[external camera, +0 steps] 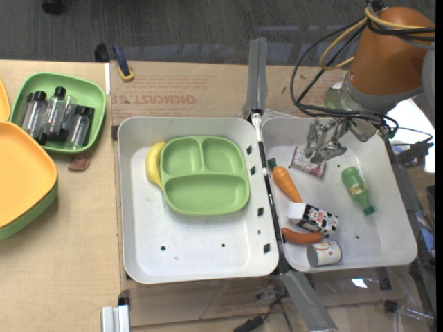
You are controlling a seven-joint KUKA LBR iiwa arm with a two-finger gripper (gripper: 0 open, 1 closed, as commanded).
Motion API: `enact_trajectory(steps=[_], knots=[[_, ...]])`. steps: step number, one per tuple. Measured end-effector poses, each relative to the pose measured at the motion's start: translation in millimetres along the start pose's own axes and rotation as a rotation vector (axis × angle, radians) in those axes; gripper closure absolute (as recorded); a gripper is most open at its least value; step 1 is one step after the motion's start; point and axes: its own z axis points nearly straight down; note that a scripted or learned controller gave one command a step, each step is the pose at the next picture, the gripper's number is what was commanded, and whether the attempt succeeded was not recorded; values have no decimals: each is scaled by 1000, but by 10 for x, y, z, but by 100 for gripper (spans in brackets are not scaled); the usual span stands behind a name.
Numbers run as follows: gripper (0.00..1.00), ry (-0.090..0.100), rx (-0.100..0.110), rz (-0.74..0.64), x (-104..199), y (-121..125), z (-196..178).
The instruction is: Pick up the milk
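The milk (313, 218) is a small white carton with black cow patches, lying on its side in the right bin (394, 206) near the front. My gripper (320, 151) hangs over the back of that bin, right above a small pink-and-white packet (304, 162). It is well behind the milk and apart from it. Nothing from the task sits between its fingers.
In the right bin lie a carrot (285, 183), a sausage (302, 236), a grey can (324, 253) and a green bottle (357, 189). The left bin (138, 241) holds a green divided plate (205, 174) over a yellow item (154, 163). Orange plates (24, 178) and a green tray of vials (58, 113) sit at the left.
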Motion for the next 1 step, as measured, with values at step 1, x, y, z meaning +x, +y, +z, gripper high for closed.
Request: enact_trajectory(steps=[1], knots=[[100, 1, -3, -542, 268, 203, 224]])
